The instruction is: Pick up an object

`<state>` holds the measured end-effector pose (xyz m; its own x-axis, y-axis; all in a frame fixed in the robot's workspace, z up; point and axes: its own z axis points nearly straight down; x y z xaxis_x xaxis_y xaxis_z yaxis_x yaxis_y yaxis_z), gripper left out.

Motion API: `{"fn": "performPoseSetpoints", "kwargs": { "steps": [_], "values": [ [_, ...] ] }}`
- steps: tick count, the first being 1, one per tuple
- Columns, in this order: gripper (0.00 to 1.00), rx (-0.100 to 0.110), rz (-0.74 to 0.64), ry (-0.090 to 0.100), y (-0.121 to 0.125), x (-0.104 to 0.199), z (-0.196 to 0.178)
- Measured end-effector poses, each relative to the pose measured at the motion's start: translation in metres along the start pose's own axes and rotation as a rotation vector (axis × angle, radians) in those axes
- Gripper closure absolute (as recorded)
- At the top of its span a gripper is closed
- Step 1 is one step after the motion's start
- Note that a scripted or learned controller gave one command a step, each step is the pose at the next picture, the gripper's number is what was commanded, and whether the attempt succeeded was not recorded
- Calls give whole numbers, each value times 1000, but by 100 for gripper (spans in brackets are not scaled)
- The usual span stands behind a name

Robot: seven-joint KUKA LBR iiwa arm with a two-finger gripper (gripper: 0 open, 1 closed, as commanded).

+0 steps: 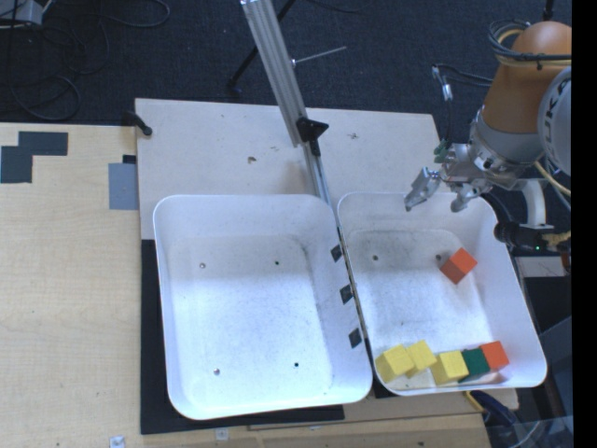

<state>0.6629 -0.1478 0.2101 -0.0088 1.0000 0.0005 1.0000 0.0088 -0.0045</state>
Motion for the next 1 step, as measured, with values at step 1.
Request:
{"fn": "performPoseSetpoints", "kwargs": {
  "steps": [1],
  "values": [
    [0, 7, 15, 1, -103, -60, 58]
  ]
}}
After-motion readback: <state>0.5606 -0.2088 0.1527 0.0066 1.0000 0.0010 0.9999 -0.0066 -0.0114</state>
